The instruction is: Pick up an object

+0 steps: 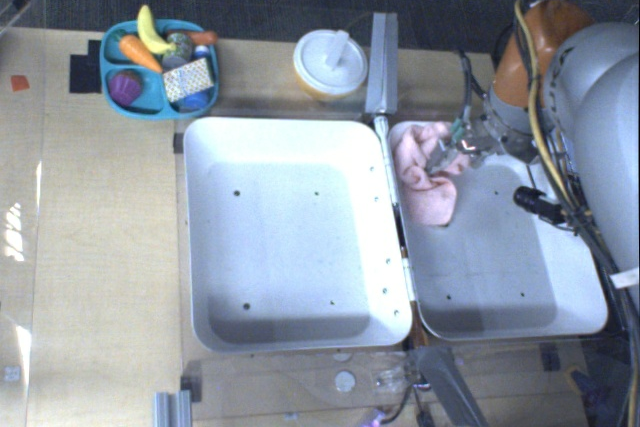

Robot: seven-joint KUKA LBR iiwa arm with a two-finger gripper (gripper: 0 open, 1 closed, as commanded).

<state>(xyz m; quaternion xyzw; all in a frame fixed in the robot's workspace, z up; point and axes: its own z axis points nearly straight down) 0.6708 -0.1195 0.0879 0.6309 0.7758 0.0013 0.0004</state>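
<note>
The gripper [447,155] is closed on a pink cloth [425,183] in the right bin's [520,310] upper left corner, against the divider. Upper left sit a blue tray [120,105] of toy food and a lidded cup [330,63].

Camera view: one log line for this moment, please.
arm: over right bin | gripper: at pink cloth, far-left corner | lift: not evident | left bin: untouched
</note>
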